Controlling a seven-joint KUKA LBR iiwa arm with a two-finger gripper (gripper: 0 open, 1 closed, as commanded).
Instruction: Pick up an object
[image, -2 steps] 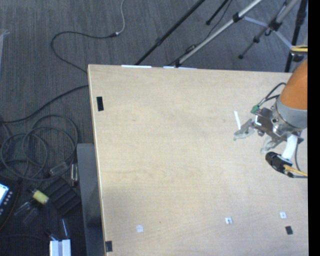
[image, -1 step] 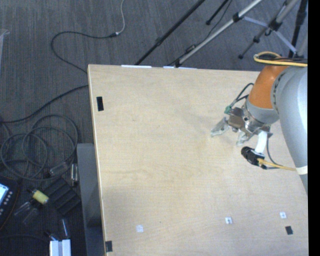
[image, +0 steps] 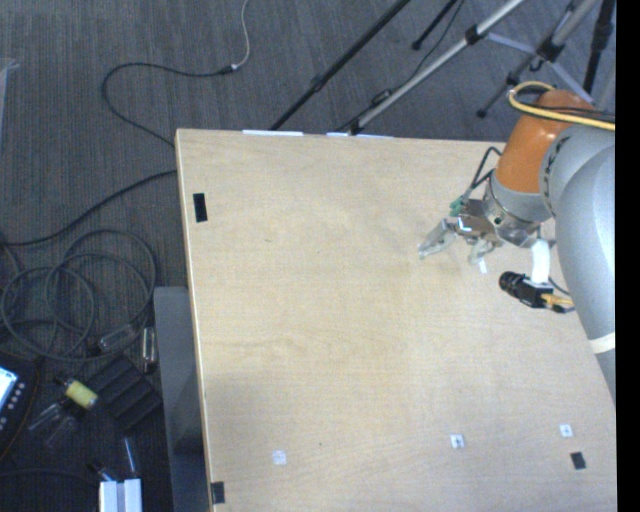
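While hovering with nothing clasped, best judged as at the approach step, the grasp not yet made. Gripper (image: 455, 240) low over the right part of the bench top (image: 330, 330), at the end of the grey arm (image: 585, 230) with its orange band. Fingers (image: 432, 247) splayed wide, bare wood between them. Cannot tell where the object to pick lies: just small dark and pale markers (image: 457, 440) toward the near edge, well apart from the gripper. Next move, by this reading: first find a target, then bring the spread fingers to either side of it, lower, and close. Closing here would likely catch only air.
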